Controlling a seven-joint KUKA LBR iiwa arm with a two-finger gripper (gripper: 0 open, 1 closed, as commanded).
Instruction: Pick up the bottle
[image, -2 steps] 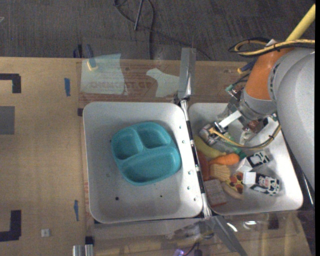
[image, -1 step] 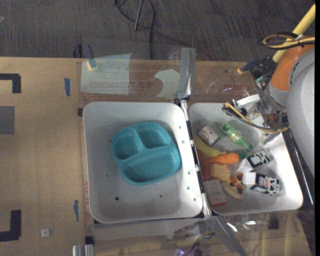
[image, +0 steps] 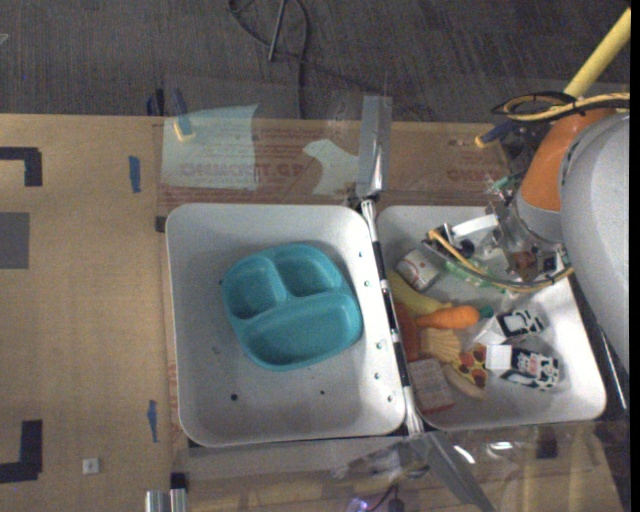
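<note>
Start at the far left of the desk (image: 80, 330): bare brown board with black corner marks and scraps of blue tape. Next you reach the left bin (image: 190, 400), where a teal divided tray (image: 290, 305) lies near the centre, well apart from anything that matters. Cross the divider to the right bin (image: 585, 395). What I take to be the bottle (image: 420, 268), a pale stubby cylinder lying on its side, sits toward ten o'clock in that bin, close to the divider wall. Below it, toward the bin's centre, an orange carrot (image: 450, 318) rests on a yellow piece, with small cow-patterned toys (image: 530, 368) toward five o'clock. The pincer (image: 520, 255) hangs at about one o'clock in the bin, near the bottle but to its right, wrapped in cables; I cannot tell how wide it stands or whether it has anything. Watch two risks: the bottle may roll toward the wall if nudged off-axis, and a descent at the present spot would likely land on clutter instead.
</note>
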